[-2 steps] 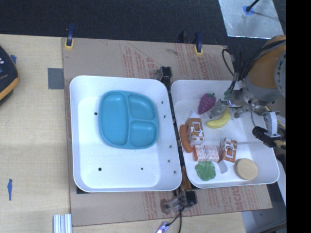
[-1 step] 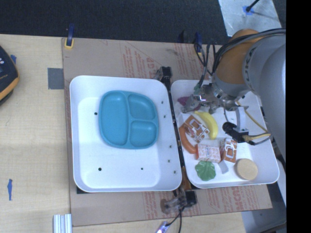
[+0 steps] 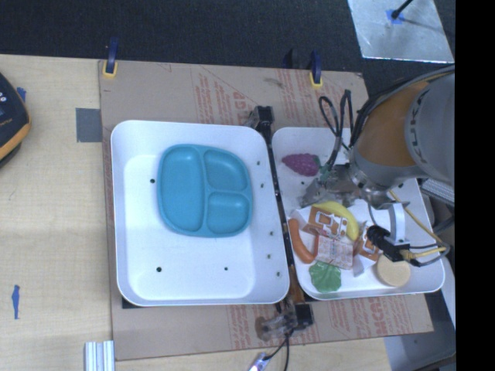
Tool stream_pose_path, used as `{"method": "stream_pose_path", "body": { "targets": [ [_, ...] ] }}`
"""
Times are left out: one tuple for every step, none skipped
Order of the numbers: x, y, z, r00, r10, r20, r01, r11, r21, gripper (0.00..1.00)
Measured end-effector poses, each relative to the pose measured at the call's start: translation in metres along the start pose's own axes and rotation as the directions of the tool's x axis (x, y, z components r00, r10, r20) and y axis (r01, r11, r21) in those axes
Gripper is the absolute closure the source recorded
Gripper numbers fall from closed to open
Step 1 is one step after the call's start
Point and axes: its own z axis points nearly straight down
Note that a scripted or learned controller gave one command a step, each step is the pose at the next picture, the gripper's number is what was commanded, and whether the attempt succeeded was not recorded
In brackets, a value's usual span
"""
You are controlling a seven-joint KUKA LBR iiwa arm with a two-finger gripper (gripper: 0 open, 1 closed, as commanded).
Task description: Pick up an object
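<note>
Where the pale wooden desk (image 3: 54, 230) carries a brown cardboard sheet (image 3: 186, 91), two shallow white bins sit side by side on it. Left white bin (image 3: 128, 207), nearer the desk's left edge, holds a blue divided plastic plate (image 3: 205, 189) toward its far side. Right white bin (image 3: 302, 141), toward the desk's right edge, holds a clutter of small items. Grey arm with orange band (image 3: 402, 134) reaches over this bin's far right part. Pincer (image 3: 334, 184) is low over the clutter; cannot tell whether it is spread or pressed together. Yellow banana-shaped toy (image 3: 340, 211) lies mid-bin, just beside the pincer. Orange sausage-shaped toy (image 3: 300, 242) lies along the bin's left wall. Purple lumpy toy (image 3: 301, 163) at far left corner. Green leafy toy (image 3: 326, 277) at near edge. Tan round disc (image 3: 394, 272) at near right corner.
</note>
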Motion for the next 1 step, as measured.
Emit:
{"method": "stream_pose_path", "body": {
  "targets": [
    [-0.0068,-0.0324,0.0002,1.0,0.0,0.0,0.0,1.0,0.0,0.0]
  ]
}}
